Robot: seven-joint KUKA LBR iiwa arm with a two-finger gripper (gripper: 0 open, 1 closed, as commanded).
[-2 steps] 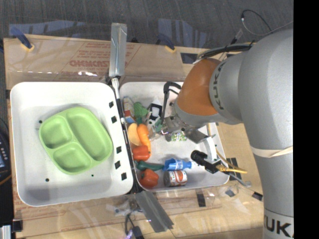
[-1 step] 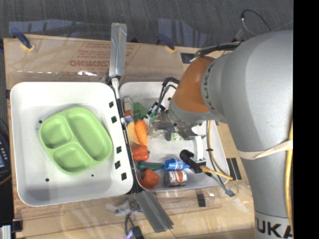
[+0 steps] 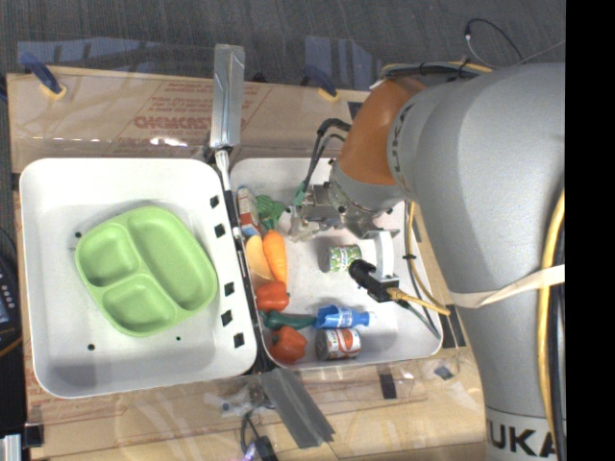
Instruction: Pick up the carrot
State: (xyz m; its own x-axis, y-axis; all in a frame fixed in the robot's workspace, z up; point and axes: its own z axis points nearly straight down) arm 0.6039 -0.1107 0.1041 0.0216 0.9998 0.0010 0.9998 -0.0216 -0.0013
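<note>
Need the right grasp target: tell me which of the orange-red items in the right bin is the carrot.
The carrot is the plain orange tapered one, beside the yellow piece, above the red ones.

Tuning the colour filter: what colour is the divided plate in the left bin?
Light green; the divided plate shows plainly in the camera view.

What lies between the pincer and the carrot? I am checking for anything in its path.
In the camera view, only bare white floor of the right bin separates the pincer from the carrot.
</note>
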